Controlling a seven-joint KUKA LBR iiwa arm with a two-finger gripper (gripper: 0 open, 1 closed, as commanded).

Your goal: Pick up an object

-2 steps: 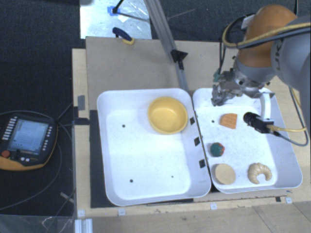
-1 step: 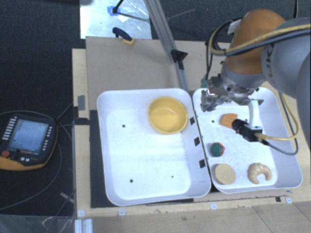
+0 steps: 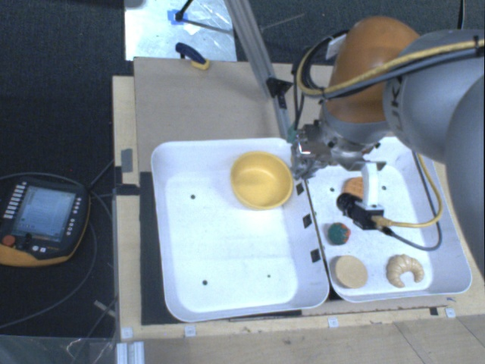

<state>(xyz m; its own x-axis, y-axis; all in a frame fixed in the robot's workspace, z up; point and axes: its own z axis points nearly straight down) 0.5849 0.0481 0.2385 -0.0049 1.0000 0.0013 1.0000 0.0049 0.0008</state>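
Evidently the jaws (image 3: 307, 154) hung over the divide beside the yellow bowl (image 3: 261, 179), poised to choose; their spread couldn't be told.

Overhead shot, evenly lit, fairly bright w/ cool bluish cast. White bins (image 3: 227, 279) read almost blown out, little surface detail. Strongest glare at a shiny floor patch (image 3: 178, 17) top centre. Yellow bowl (image 3: 261, 179) throws only a soft, short shadow, so light is diffuse, from above. Dark carpet (image 3: 53, 67) stays dim. Whole frame slightly soft and grainy; arm (image 3: 424, 89) at right is blurriest.
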